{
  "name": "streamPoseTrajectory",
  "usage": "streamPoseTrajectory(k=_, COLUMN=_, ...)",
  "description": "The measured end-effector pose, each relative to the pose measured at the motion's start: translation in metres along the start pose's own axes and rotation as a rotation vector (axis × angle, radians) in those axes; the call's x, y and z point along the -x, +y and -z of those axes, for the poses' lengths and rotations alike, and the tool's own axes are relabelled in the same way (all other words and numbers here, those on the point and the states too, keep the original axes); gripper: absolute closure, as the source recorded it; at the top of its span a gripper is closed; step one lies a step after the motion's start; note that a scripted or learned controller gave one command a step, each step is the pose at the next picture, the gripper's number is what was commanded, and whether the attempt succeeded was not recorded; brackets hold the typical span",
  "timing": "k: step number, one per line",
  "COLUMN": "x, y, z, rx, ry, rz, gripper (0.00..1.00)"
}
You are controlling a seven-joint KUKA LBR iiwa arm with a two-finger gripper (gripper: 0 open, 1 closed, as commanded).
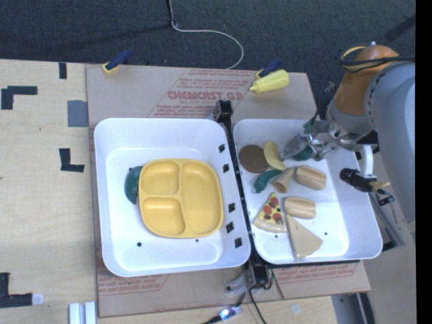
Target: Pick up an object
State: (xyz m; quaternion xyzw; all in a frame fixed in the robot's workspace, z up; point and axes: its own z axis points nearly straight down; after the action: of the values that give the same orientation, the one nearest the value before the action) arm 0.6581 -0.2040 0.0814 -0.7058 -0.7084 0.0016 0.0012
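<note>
The right bin holds several toy foods: a brown disc, a yellow banana piece, a teal piece, a tan roll, a second roll, a pizza slice and a beige wedge. My gripper is low over the upper middle of this bin, just right of the banana piece and above the tan roll. A teal object shows at its tips, but whether it is held I cannot see.
The left bin holds a yellow divided plate with a dark teal object tucked under its left edge. A yellow clamp sits on the cardboard behind the right bin. The grey arm covers the bin's right side.
</note>
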Motion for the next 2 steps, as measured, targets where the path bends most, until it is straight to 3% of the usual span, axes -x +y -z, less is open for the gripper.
streamPoseTrajectory(k=1, x=0.000, y=0.002, z=0.014, rx=0.005, ry=-0.002, rz=0.001, gripper=1.00)
streamPoseTrajectory(k=2, x=-0.003, y=0.006, z=0.058, rx=0.007, ry=0.000, rz=-0.002, gripper=1.00)
